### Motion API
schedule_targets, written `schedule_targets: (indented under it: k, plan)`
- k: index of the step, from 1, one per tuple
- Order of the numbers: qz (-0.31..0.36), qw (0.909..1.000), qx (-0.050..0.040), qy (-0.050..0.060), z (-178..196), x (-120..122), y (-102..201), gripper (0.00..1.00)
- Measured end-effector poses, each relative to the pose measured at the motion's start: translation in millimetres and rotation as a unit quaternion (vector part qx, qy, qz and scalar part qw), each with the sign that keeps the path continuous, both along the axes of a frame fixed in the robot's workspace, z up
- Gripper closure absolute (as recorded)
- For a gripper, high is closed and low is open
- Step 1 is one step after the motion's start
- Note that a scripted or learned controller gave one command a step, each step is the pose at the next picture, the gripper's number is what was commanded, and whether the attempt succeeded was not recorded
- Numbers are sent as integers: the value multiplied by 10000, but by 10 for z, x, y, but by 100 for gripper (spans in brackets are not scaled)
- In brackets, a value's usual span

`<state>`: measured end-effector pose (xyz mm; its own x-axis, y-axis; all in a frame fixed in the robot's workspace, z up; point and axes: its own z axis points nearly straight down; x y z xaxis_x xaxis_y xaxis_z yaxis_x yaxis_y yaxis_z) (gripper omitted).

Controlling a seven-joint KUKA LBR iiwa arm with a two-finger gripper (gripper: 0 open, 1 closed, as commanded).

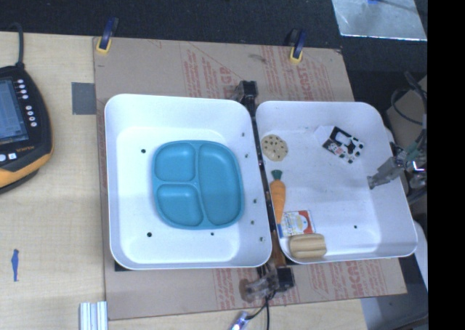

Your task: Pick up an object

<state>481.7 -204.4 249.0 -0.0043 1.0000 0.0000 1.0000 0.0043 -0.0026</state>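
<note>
My pincer point(381, 176) sits at the right wall of the right bin point(378, 238), holding nothing; how wide it stands I cannot tell. The candidates lie well apart from me along the bin's left side: a cookie point(274, 147), a toy carrot point(277, 195), a small packet point(295, 222) and a bread roll point(307, 247). The carrot hugs the wall, so I risk clipping the rim or nudging it aside. The blue divided plate point(197, 182) fills the left bin point(131, 248).

Beside the right bin point(396, 198), the end effector point(381, 176) appears as a slim grey metallic piece, with darker hardware and a small teal spot behind it.
</note>
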Motion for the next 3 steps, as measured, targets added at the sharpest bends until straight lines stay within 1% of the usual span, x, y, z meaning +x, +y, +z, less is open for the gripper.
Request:
schedule_targets:
  k: [1,2,3]
  plan:
    - [14,10000,-1,16,-1374,705,-68,0]
    - [-5,10000,-1,-12,-1561,1539,-77,0]
    - [6,10000,21,87,-1538,1722,-96,0]
